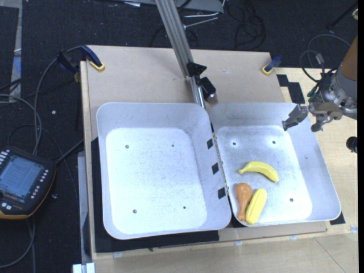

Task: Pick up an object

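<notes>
Camera view: two white bins side by side on the bench. Left bin [114, 124] has nothing to grab. The right bin [318, 169] holds three items bunched toward its 6 o'clock corner: a curved banana [259, 170] near the middle, below it a yellow corn cob [256, 205], and an orange drumstick-shaped toy [243, 199] touching the cob's left side. Banana sits just above the other two, apart from them as far as I can tell. The gripper [304, 118] hangs at the bin's 1 o'clock corner, over the rim, well apart from all three items; nothing between the fingers [293, 119], which look spread apart. My read: this is the approach step, no grasp started. The task names no specific object, so the banana is the easiest pick since it lies alone with room on both sides. Next move calls for travel toward 7 o'clock, centring over the banana's middle, turning the wrist so the fingers straddle its narrow width, then descending. The cob and drumstick are touching, so a pinch there risks shoving one.
</notes>
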Available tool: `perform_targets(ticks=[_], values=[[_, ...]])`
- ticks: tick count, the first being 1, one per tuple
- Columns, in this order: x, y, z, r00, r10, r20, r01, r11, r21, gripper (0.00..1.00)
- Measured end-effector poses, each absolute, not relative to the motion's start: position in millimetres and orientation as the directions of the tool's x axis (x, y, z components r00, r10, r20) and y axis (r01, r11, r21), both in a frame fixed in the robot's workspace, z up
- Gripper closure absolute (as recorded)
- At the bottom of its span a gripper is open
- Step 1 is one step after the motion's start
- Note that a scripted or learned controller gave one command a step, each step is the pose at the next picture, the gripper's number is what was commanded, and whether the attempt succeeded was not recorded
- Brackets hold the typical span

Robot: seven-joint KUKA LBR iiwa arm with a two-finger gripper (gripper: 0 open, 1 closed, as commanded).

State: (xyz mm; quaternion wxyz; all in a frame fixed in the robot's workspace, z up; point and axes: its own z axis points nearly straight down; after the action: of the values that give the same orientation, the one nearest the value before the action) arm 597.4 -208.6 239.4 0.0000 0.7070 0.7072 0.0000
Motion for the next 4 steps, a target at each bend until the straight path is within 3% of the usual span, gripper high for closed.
perform_targets(ticks=[3,4], values=[[600.3,-204,94,-0.001,1.000,0.001,1.000,0.001,-0.003,0.00],[600.9,-204,106,-0.001,1.000,0.000,1.000,0.001,0.000,1.00]])
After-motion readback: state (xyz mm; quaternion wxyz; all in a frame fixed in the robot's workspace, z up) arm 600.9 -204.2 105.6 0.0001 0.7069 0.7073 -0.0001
